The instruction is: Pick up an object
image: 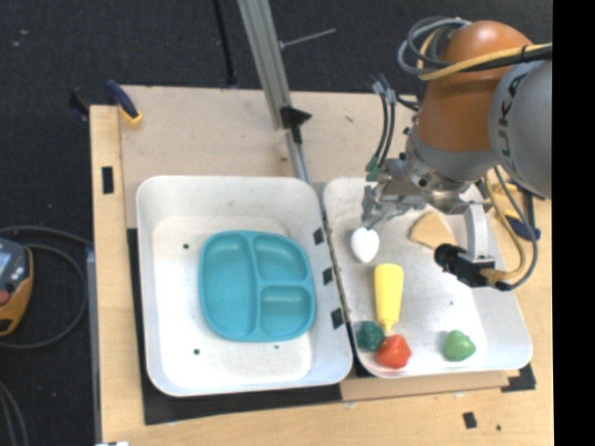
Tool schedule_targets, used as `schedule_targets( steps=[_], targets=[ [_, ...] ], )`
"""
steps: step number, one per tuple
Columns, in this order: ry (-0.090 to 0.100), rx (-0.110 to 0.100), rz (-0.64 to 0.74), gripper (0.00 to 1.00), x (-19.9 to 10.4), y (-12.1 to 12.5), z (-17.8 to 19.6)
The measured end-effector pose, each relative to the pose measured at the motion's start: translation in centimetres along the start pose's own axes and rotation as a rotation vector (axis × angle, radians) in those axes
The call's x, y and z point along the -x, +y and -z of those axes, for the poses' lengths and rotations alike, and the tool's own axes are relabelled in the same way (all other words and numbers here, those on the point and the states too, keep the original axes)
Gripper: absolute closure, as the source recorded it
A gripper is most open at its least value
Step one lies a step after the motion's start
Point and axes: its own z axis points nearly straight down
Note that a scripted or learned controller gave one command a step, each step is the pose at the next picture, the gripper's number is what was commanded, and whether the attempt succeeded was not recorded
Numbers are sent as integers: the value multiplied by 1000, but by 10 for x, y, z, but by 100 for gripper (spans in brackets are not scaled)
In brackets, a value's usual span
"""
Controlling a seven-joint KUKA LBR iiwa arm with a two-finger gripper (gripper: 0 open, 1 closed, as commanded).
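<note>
The right bin (507,328) holds a white egg-shaped object (365,243), a yellow bottle-like object (388,294), a red and green strawberry-like toy (388,347), a small green object (457,345) and a tan wedge (434,229) partly hidden by the arm. My gripper (374,214) hangs at the bin's far left part, just above and behind the white egg. Nothing shows between its fingers.
The left bin (167,212) carries a teal divided plate (257,283). A grey metal post (270,63) rises behind the bins. A black part with cables (465,263) hangs off the wrist over the right bin. The arm's body covers the bin's far right corner.
</note>
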Motion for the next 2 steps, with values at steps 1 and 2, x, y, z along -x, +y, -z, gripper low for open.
schedule_targets(
  steps=[1,2],
  targets=[
    [-1,-3,-1,100,-49,6,-20],
    [0,-1,0,100,-103,9,-24]
  ],
)
